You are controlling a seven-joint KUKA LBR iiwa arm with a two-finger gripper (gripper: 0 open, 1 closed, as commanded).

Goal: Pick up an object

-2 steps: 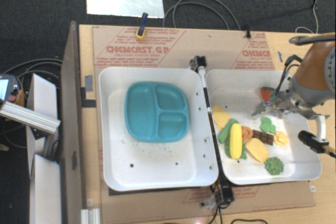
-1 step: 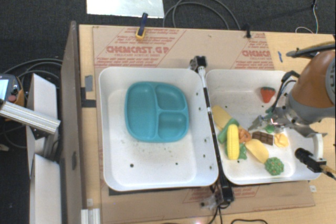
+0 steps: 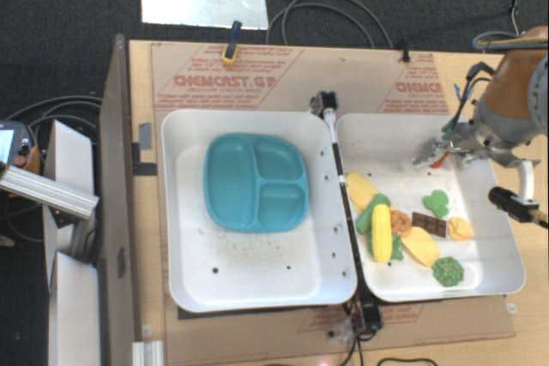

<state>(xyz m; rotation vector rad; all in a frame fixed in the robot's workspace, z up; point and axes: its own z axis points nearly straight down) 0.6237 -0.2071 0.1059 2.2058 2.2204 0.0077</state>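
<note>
Gripper (image 3: 436,152) above right bin (image 3: 506,270), finger state unclear; descend straight over isolated green broccoli (image 3: 447,271), avoid clutter.

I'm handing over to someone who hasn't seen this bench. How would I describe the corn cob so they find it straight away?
Start at the right-hand shallow white bin, the one holding the pile of toy food. Near its left wall, beside the divider between the bins, lies the yellow toy corn cob, pointing lengthwise toward the front edge. It is the one ribbed yellow piece resting on green leaves; the other yellow pieces are smooth.
</note>
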